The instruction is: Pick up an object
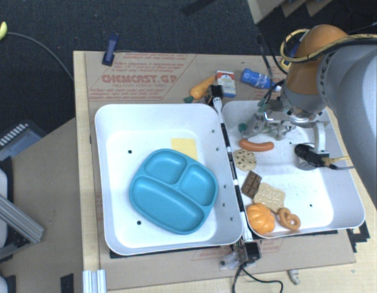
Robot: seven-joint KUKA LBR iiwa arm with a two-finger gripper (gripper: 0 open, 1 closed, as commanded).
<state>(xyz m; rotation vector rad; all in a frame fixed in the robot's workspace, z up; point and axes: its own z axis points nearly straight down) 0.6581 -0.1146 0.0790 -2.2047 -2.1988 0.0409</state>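
My gripper (271, 126) hangs low over the back left part of the right bin (335, 209), just above and behind a reddish sausage (256, 144). Nothing shows held in it. A small green piece (243, 127) lies just left of it. Toward the bin's front lie a round speckled cookie (244, 159), a brown chocolate bar (252, 184), a pale cracker (269, 195), an orange fruit (261, 218) and a pretzel (289, 219).
The left bin (115, 139) holds a blue divided plate (172, 190) and a yellow cheese slice (184, 146). Behind the bins lie a toy carrot (201, 88), a small white and red carton (225, 83) and a blue bottle (256, 78).
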